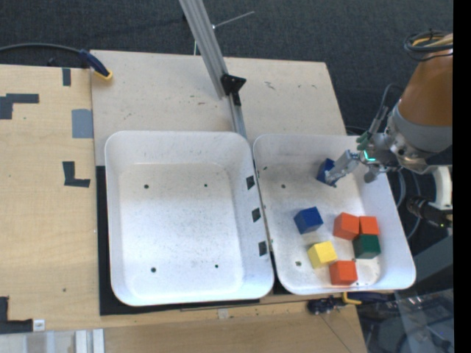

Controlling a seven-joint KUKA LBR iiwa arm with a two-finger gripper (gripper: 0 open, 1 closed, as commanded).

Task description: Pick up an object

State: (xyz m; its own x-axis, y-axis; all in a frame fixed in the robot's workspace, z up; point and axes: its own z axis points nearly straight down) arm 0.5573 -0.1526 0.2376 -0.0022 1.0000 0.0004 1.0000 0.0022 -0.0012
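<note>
This looks like a robotics lab. A plywood desk (44, 197) carries two white bins (184, 223), an aluminium pole (206, 39) stands over them, tape marks (82, 122) are on the wood, and dark carpet (309, 13) covers the floor.

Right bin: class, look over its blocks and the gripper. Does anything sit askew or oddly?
Mostly tidy. In the right bin, the orange blocks, green block and yellow block huddle at skewed angles. One blue block lies apart; another blue object sits at the gripper.
</note>
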